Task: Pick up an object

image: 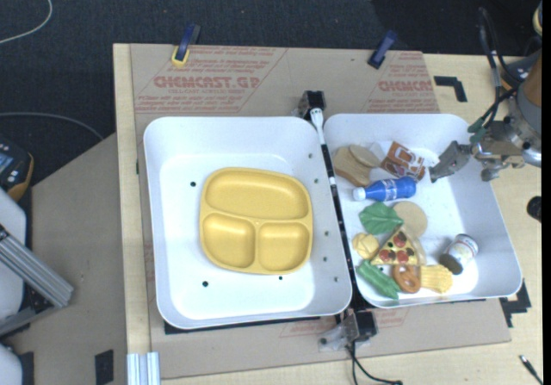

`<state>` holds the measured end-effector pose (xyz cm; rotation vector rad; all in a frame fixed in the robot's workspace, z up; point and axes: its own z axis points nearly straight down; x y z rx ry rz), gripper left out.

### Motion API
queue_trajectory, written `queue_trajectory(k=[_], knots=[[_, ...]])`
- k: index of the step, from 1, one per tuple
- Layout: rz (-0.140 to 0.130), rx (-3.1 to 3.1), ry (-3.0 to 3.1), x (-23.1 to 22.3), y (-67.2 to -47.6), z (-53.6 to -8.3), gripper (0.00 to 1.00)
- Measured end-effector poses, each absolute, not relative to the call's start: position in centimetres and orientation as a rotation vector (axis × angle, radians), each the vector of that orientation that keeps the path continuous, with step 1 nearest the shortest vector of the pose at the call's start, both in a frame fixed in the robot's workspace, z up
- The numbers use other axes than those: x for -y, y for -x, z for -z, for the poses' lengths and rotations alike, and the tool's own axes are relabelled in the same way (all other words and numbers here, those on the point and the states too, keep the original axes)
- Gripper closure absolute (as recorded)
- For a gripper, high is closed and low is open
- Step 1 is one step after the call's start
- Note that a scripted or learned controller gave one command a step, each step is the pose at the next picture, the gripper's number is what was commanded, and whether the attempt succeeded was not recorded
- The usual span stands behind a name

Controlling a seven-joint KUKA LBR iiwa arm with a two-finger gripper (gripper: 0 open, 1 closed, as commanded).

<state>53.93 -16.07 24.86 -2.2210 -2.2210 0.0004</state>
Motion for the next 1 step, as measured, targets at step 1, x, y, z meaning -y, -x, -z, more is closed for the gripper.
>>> queue_trajectory(k=[1], knots=[[-0.005,2.216,2.217,14.98,-53.69,-19.53,0.0]])
